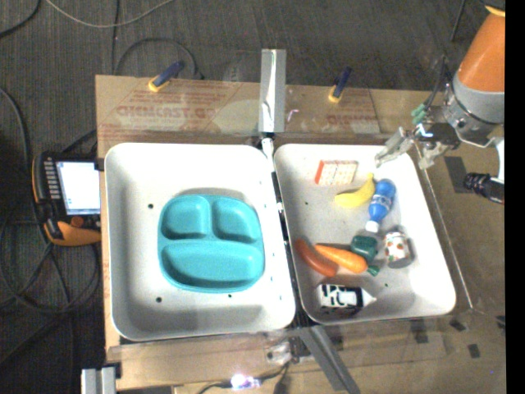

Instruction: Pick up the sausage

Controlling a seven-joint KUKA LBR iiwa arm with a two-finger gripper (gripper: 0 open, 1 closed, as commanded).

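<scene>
Right, near edge first: black-and-white carton (340, 297) sits at the right bin's (439, 290) front wall. Just behind it the sausage (311, 257), reddish, lies vs the bin's left wall, touching the carrot (343, 258), so a tight pick, I'd judge. Further back: blue bottle (379, 201), banana (358, 194). Farthest, the gripper (399, 148) hangs over the back right corner, fingers spread, holding nothing, well apart from the sausage.

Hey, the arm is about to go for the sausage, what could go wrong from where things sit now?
The sausage lies against the carrot, so the gripper might pinch the carrot instead or push both aside. It also sits close to the right bin's left wall, which could block a finger. The gripper is over the bin's far corner, so its path crosses the banana and blue bottle.
</scene>
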